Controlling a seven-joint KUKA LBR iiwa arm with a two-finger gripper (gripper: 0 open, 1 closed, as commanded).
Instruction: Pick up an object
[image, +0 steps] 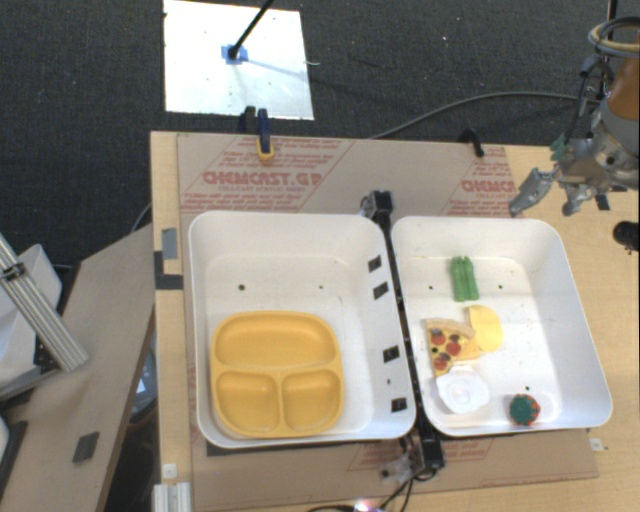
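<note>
The right bin (570, 300) holds a green bundle of beans (463, 278), a yellow wedge (486, 328), a toy pizza slice (447, 345), a white round lid-like piece (462, 392) and a small green and red ball (524, 408). My gripper (548, 203) hangs above the bench just beyond the right bin's far right corner. Its two grey fingers are spread apart with nothing between them, so it is open. It is well away from all the toys, the beans being nearest.
The left bin (300, 240) carries a yellow divided tray (278, 375) at its near side. A black divider with clips (390, 320) runs between the bins. Cables (470, 105) and a blue clamp (263, 130) lie behind the bench.
</note>
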